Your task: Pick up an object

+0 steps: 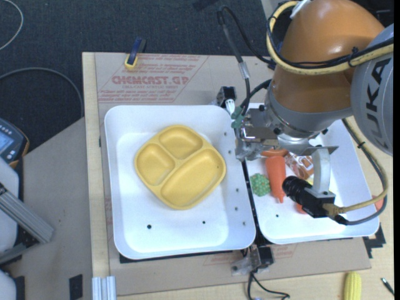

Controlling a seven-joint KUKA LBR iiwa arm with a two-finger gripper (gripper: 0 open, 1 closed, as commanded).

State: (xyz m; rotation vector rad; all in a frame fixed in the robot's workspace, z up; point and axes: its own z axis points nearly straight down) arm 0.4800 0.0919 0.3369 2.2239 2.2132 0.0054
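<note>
Camera view: two white bins sit side by side on the bench (100, 86). The left bin (125, 217) holds a yellow divided plate (180, 165), lying flat near its centre. The right bin (350, 167), touching the left bin along their shared edge, holds a toy carrot (275, 175) and a green piece (260, 184) just beside it — both close to that shared edge. A reddish item (302, 165) lies on the carrot's far side from the left bin; detail too obscured to identify. The tool (294, 144) hangs above the carrot, beneath the arm's orange band (325, 42) — state of its grip cannot be told.
</note>
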